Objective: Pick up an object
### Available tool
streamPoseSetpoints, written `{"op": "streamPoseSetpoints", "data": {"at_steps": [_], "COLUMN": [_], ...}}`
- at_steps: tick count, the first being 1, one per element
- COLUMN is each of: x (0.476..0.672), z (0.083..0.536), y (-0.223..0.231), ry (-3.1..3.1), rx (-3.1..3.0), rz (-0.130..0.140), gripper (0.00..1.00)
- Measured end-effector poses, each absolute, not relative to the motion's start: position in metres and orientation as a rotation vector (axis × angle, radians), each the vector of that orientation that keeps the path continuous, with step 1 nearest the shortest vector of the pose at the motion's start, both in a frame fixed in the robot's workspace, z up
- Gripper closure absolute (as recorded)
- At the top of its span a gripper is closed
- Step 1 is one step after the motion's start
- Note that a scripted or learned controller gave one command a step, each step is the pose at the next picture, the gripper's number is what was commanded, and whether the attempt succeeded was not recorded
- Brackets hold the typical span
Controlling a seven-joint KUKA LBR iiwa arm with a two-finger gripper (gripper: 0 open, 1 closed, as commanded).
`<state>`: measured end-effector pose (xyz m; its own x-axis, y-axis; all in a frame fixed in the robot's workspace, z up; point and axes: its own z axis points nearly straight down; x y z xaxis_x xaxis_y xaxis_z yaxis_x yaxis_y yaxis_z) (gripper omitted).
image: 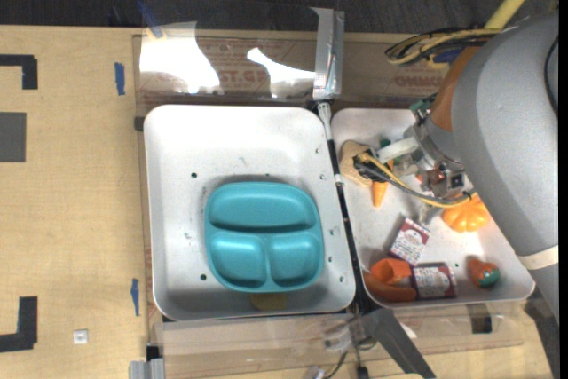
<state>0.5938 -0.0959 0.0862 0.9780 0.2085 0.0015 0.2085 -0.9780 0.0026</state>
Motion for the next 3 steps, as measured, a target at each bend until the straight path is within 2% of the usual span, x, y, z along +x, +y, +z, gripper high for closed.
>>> {"op": "streamPoseSetpoints", "data": {"at_steps": [1,2,3], "x": [0.653,0.625,0.659], "z": [0.086,0.086,0.088], "y": [-0.093,-0.130,-0.100], "ry": [0.332,0.310,0.302], "rx": [3.126,3.127,3.125], "rz": [-0.014,-0.002,-0.011], "gripper": [0.00,0.00,0.00]}}
